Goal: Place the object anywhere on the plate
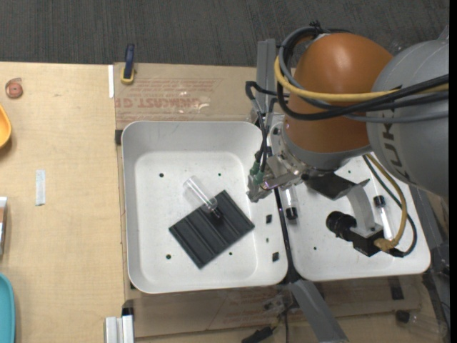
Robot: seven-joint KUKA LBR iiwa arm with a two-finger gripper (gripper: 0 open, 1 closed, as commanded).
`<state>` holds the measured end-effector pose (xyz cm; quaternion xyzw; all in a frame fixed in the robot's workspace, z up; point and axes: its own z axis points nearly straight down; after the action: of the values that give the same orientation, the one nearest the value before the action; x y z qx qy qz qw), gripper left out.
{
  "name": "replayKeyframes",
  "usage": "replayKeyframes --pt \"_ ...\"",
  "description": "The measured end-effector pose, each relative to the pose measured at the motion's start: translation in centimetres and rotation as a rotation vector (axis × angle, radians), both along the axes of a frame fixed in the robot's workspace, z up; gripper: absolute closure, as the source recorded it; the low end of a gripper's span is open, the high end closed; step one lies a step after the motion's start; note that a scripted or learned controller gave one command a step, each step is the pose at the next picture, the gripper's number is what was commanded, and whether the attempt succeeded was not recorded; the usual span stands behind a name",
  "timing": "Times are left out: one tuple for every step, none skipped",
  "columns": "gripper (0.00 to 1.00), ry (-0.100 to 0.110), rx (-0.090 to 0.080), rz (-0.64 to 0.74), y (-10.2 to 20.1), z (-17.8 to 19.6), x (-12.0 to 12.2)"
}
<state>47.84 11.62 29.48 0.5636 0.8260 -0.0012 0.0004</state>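
Fig.: Clear tube lies half on the black ribbed plate, centre of left bin. Hand hovers over bins' shared rim; finger state can't be told. Risk: round tube rolls off plate w/ any nudge, or hand clips rim.

The grey arm is reaching in from the right, its orange band bulging directly above the gripper, which is pointing downward beneath the wrist.
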Motion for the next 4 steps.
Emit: replayKeyframes --pt "1.00 0.002 0.000 0.110 -3.7 -0.3 0.0" --pt "1.00 0.002 0.002 0.656 -4.0 -4.4 2.7" --pt "1.00 -0.001 0.002 1.443 0.8 -4.3 3.6" --pt "0.00 -0.001 0.003 1.443 0.8 -4.3 3.6"
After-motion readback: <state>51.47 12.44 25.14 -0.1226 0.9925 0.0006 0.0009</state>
